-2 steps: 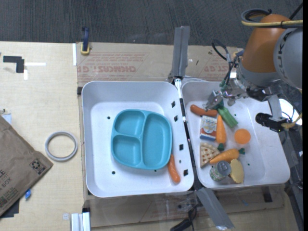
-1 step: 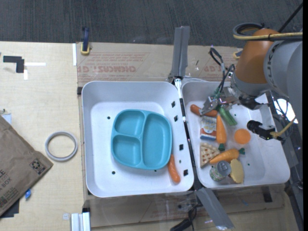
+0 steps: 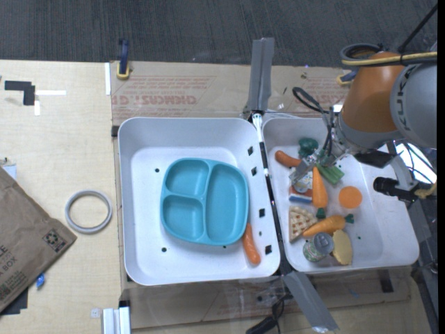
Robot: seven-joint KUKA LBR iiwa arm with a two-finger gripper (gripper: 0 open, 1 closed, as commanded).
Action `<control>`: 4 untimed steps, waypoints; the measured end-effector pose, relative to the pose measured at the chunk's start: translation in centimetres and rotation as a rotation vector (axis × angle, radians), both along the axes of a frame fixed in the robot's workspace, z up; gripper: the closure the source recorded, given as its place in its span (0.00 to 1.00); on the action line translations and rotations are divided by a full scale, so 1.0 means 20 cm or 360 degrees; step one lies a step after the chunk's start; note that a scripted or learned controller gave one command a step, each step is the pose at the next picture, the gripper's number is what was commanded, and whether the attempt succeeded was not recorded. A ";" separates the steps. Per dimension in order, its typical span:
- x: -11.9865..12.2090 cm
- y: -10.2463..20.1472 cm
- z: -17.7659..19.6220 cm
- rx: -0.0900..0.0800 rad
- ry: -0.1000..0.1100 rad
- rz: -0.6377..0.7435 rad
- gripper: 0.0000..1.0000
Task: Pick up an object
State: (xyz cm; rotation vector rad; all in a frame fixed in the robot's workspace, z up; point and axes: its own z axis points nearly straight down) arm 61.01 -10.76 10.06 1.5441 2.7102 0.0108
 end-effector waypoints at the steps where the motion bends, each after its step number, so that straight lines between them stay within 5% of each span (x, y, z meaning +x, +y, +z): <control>1: 0.01 -0.01 0.04 -0.0004 -0.0008 -0.0010 1.00; 2: 0.14 0.48 0.44 0.0008 0.0041 -0.0218 1.00; 3: 0.25 0.36 0.76 0.0001 0.0039 0.0230 1.00; 4: 0.09 0.62 0.55 0.0008 0.0046 -0.0511 1.00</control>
